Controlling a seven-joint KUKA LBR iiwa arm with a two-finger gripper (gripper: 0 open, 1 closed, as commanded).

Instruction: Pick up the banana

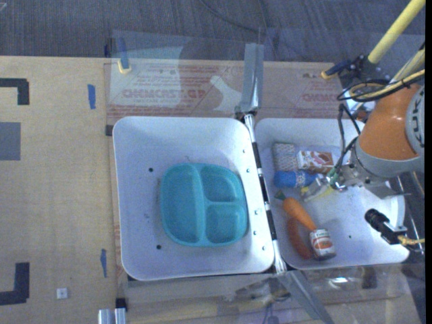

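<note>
Hovering claw (332,179) in right bin (358,245), above carrot (298,213).

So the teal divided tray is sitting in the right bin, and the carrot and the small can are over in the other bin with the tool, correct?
Not quite. The camera view shows the teal divided tray in the left bin, not the right. The rest holds: the carrot and the small can lie in the right bin, where the tool is.
</note>
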